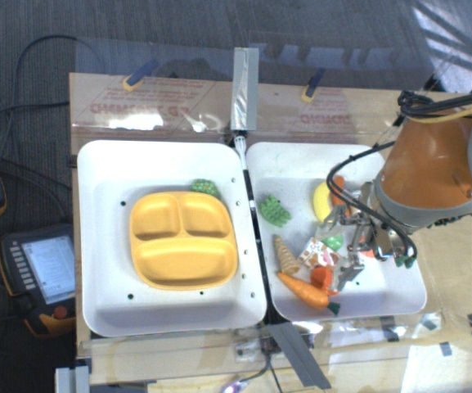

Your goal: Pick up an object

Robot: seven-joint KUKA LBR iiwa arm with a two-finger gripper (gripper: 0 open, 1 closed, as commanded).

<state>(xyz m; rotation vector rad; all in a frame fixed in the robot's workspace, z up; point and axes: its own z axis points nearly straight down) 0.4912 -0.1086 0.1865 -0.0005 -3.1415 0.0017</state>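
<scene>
The carrot (303, 290), a smooth tapered orange cone, lies nearest in the right bin (399, 300), its long axis running from upper left to lower right with the green stub end toward the bin's front wall. Just above it the gripper (348, 270) hangs over a crinkled red-and-white packet (321, 255) beside a ridged tan cone (285, 255); whether it is apart or closed cannot be told. Farther back sit a knobbly green piece (274, 210) and a rounded yellow item (324, 200), while the left bin (105, 170) holds a glossy yellow compartment tray (183, 239).
</scene>
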